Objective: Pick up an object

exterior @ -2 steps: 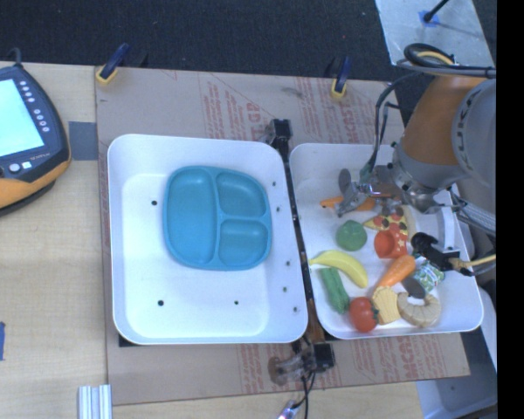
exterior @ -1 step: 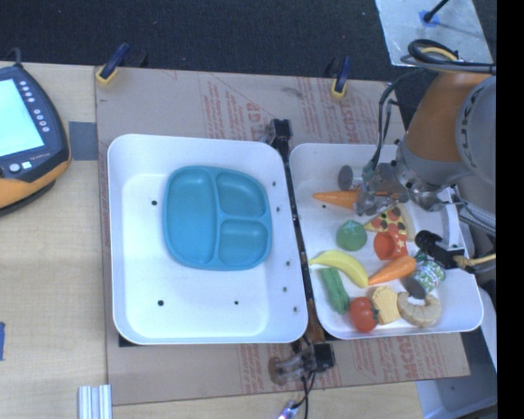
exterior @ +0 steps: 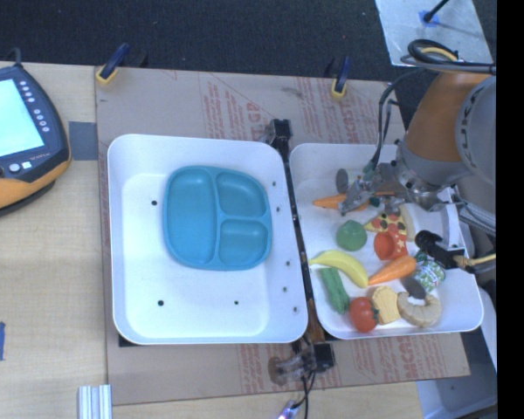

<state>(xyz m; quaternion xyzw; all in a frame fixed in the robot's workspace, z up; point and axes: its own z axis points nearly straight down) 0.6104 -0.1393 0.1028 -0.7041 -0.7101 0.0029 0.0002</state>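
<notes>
I count two white bins: left bin (exterior: 131, 234) holds one blue divided tray (exterior: 217, 217); right bin (exterior: 319, 160) holds toy food. One banana (exterior: 342, 264), one green cucumber (exterior: 335, 288), one green ball (exterior: 351, 235), two carrots (exterior: 393, 271), two tomatoes (exterior: 362, 314), one bagel (exterior: 418, 310). Gripper (exterior: 360, 192) low over right bin's far part, beside upper carrot (exterior: 329, 202). Bins on cardboard sheet (exterior: 201, 103), clamped to wooden bench (exterior: 44, 278); one pendant (exterior: 17, 138) at left; dark floor beyond.

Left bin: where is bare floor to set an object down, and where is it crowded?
In the left bin, bare floor borders the blue divided plate on the left and along the near side. The right bin is crowded: banana, tomato, carrot, with the gripper above.
</notes>
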